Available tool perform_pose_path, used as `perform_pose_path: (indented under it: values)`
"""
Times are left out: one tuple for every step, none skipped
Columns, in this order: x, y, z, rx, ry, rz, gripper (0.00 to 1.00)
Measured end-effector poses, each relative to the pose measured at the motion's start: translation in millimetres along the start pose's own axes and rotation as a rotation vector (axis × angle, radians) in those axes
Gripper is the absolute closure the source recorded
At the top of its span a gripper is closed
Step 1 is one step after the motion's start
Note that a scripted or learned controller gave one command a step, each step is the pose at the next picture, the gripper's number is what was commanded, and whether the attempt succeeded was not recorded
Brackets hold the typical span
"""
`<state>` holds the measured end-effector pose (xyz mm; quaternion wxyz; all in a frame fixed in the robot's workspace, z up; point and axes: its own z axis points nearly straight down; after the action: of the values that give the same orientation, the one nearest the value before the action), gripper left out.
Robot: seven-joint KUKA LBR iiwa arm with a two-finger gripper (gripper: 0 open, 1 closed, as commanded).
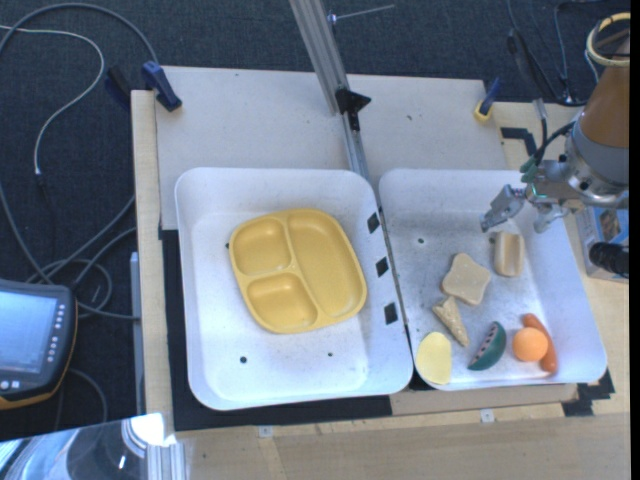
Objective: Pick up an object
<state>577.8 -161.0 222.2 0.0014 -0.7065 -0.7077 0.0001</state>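
The gripper [522, 211] hangs over the upper part of the right bin [430, 193], its 2 fingers spread open with nothing between them. The nearest candidate, a pale bread roll [508, 253], lies just beside the fingertips at about 6 o'clock, its long axis running 12 to 6. The toast slice [466, 279] sits further off at 7 o'clock.

Bright, even overhead light, faint soft shadows, mild glare on white bins [205, 268], slightly soft focus.
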Motion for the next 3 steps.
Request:
perform_pose_path:
  values:
    - [0.0, 0.0, 0.0, 0.000, 0.000, 0.000, 0.00]
    - [-0.4, 3.4, 62.4, 0.006, 0.001, 0.001, 0.00]
    - [-2.8, 7.4, 106.0, 0.004, 0.000, 0.001, 0.00]
